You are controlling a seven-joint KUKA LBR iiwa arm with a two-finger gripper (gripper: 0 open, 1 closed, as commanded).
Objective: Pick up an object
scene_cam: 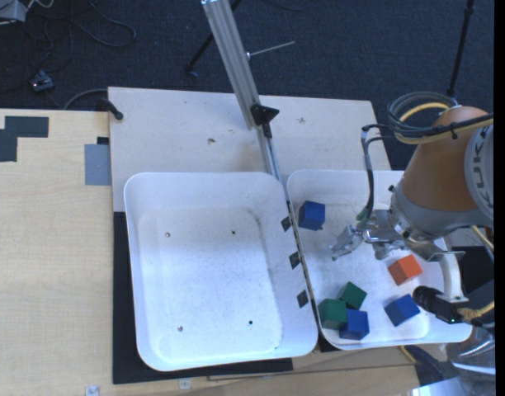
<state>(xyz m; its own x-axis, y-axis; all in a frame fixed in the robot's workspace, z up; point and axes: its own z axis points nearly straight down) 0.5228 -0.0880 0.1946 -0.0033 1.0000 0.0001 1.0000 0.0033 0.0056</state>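
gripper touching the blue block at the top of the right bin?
Apart. In the camera view, bare white bin floor shows plainly between the gripper and the blue block, which sits alone near the divider.

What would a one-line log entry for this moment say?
arm: over right bin | pincer: above bin floor, holding nothing | nearest: blue block | left bin
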